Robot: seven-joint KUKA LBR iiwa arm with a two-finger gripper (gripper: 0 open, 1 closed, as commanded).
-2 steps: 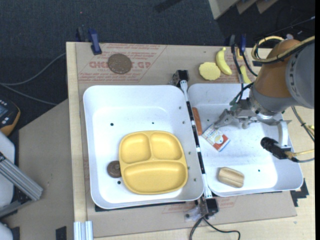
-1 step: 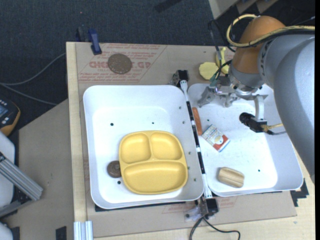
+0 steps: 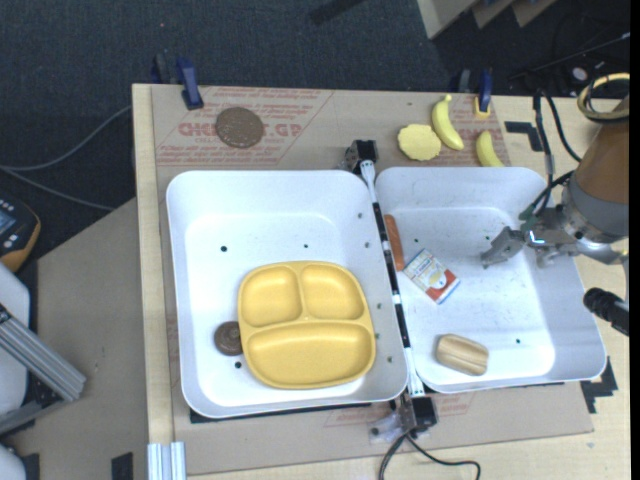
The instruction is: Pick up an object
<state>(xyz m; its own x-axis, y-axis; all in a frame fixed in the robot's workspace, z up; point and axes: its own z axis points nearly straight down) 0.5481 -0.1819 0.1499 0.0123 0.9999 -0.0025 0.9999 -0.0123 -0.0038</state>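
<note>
Unreadable red-white packet (image 3: 431, 275) mid-bin

1. One fixed camera sits above the surface (image 3: 300, 438) and looks down at a slant.
2. It stands far enough back to take in both the left bin (image 3: 200, 268) and the right bin (image 3: 520, 308), plus dark floor beyond.
3. The arm (image 3: 605, 183) enters from the right edge.
</note>
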